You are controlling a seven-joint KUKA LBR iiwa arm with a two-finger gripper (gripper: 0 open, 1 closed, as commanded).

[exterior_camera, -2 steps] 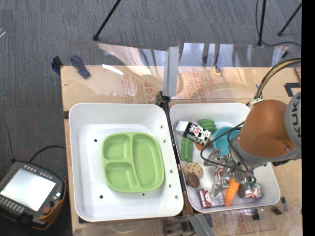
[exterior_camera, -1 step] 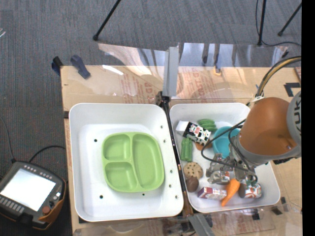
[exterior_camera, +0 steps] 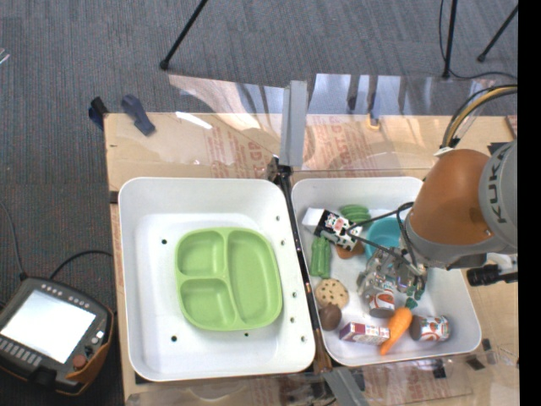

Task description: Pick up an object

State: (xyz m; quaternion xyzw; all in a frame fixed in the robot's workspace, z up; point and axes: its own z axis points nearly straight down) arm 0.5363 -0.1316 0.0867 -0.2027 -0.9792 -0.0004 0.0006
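Where the bench edge meets the bottom of the frame, a handheld pendant (exterior_camera: 52, 332) lies on the carpet at lower left, partly cut off by the frame edge. Nearest on the bench, the right bin (exterior_camera: 473, 332) holds along its near wall a small carton (exterior_camera: 362, 333), a carrot (exterior_camera: 396, 329) and a can (exterior_camera: 430, 328); the carrot lies tilted between the other two, its tip touching the carton. Just behind, a cookie (exterior_camera: 330, 293) sits above a brown ball (exterior_camera: 329, 316), both close to the bin's left wall. The left bin (exterior_camera: 135, 227) carries a green tray (exterior_camera: 228, 277) with three compartments. In the right bin's middle the gripper (exterior_camera: 390, 279) points down among the clutter, just above a second can (exterior_camera: 382, 301) whose top it partly hides. Glare and tangled metal parts blur the fingertips, so it cannot be told whether the pincer is released or clenched, and nothing can be seen between them. Farther back lie a green stick (exterior_camera: 320, 257), a black-and-white carton (exterior_camera: 331, 226), a green pod (exterior_camera: 354, 213) and a teal bowl (exterior_camera: 387, 232), the bowl largely covered by the arm (exterior_camera: 456, 205). The arm enters from the right, its orange band bulging over the bin's far right corner, its upper links cut off. Beyond the bins, clear sheeting (exterior_camera: 338, 100) and tripod legs (exterior_camera: 190, 24) stand on grey carpet.
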